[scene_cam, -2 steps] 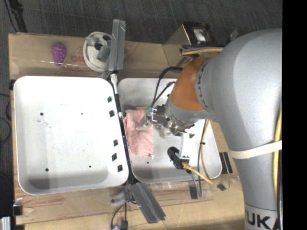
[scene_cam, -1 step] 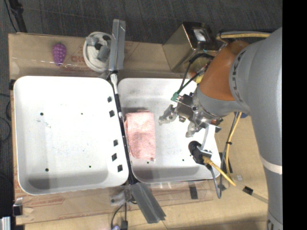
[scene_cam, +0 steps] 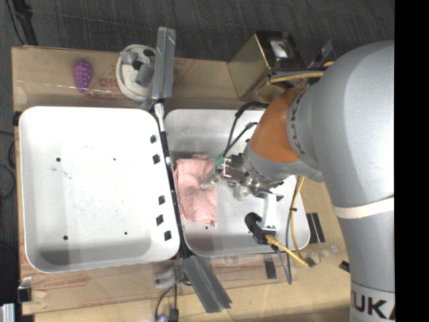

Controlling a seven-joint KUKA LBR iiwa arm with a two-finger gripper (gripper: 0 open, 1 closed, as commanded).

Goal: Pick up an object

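Grey arm (scene_cam: 348, 133) with its orange band looms over the right bin (scene_cam: 201, 123), where a crumpled, soft pink cloth (scene_cam: 196, 186) lies against the left wall, gripper (scene_cam: 231, 173) just beside it, grip unreadable.

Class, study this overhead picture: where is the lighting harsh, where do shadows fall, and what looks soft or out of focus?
Camera view: the left bin is nearly blown out to flat white, with a soft shadow along its lower wall; the pink cloth looks pale and slightly fuzzy; the arm, close to the lens, appears large and soft-edged; the end effector is small and dim, its details hard to resolve.
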